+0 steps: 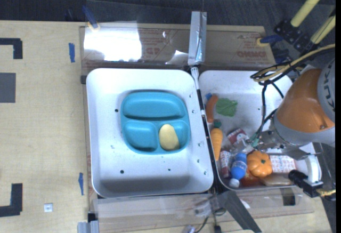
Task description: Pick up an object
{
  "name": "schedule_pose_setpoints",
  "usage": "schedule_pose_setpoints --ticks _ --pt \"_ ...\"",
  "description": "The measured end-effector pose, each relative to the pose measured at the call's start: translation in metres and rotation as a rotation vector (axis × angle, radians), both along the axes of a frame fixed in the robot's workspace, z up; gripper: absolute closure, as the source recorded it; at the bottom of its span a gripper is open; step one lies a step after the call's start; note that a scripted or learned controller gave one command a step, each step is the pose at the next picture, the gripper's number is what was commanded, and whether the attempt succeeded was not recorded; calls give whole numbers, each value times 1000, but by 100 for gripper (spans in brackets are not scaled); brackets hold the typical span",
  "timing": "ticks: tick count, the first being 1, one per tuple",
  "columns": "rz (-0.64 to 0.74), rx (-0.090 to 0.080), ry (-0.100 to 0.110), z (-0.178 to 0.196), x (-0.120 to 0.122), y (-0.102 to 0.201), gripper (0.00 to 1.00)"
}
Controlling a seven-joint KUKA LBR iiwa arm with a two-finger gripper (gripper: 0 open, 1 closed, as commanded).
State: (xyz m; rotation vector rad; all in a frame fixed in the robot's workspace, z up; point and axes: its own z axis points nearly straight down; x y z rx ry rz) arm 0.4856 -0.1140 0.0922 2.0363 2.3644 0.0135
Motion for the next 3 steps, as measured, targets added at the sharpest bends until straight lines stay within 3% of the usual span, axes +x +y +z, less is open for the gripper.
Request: schedule_pose_setpoints --ticks 1,2,3 --pt "1 2 7 6 -2 1 100" --pt "209 5 15 95 74 52 100" --pt "-23 6 19 92 117 51 100"
